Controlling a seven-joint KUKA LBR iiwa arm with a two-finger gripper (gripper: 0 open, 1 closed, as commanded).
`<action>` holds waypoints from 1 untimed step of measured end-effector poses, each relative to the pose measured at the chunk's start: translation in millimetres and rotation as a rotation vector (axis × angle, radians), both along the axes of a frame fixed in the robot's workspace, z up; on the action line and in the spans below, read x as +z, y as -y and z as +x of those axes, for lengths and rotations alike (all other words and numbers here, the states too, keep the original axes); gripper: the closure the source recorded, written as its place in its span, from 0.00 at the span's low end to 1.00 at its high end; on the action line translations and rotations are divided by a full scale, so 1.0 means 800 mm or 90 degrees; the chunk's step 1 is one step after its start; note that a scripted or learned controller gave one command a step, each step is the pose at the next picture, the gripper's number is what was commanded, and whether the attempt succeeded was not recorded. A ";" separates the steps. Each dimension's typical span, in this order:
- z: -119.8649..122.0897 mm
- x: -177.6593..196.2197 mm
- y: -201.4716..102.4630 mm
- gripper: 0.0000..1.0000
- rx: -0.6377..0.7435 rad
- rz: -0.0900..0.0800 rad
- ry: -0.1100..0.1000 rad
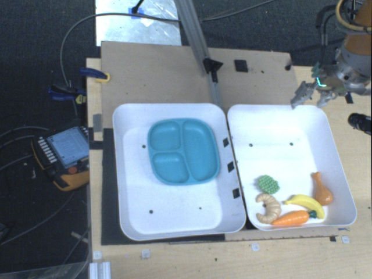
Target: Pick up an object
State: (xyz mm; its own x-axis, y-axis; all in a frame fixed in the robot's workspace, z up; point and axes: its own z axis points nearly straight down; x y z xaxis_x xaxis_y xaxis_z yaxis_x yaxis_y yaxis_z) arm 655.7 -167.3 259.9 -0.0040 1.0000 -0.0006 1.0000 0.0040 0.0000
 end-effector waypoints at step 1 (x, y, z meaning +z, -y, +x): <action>0.001 0.002 0.000 0.00 0.000 0.000 0.002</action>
